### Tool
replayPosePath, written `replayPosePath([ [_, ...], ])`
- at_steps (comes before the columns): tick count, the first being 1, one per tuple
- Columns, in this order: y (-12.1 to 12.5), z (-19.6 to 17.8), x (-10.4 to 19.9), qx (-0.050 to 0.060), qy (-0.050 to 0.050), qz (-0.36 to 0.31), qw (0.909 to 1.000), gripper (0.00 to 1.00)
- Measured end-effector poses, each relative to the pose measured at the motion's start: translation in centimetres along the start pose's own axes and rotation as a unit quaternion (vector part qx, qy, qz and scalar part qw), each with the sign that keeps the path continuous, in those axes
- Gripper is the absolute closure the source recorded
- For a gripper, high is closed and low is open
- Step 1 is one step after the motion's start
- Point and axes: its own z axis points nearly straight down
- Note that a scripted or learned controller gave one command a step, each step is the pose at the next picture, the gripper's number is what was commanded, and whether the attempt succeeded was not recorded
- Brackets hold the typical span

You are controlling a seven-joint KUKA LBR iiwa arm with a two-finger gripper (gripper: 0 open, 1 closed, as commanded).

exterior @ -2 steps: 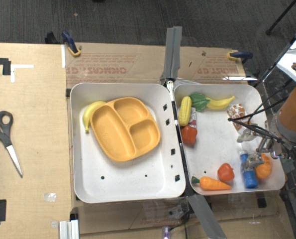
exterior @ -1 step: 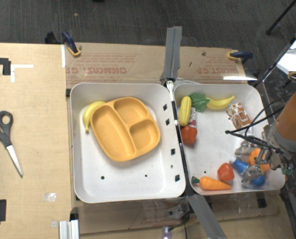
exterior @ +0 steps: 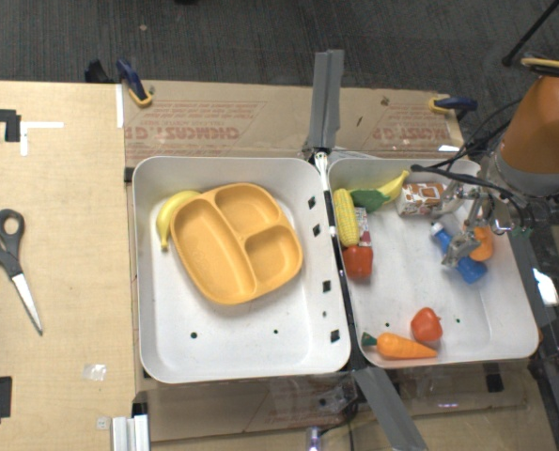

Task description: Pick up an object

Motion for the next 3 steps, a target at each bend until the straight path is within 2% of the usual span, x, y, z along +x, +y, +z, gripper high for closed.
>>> replayPosePath([
  [1, -0.3, 0.0, 3.3, 0.0, 0.001, 0.032, 0.9995, 0.0],
  [2, 1.1, 0.0, 2.5, 0.001, 0.0, 0.077, 0.997, 0.0],
  [3, 1.0, 0.0, 6.9, 0.001, 0.001, 0.134, 0.9909, 0.0],
])
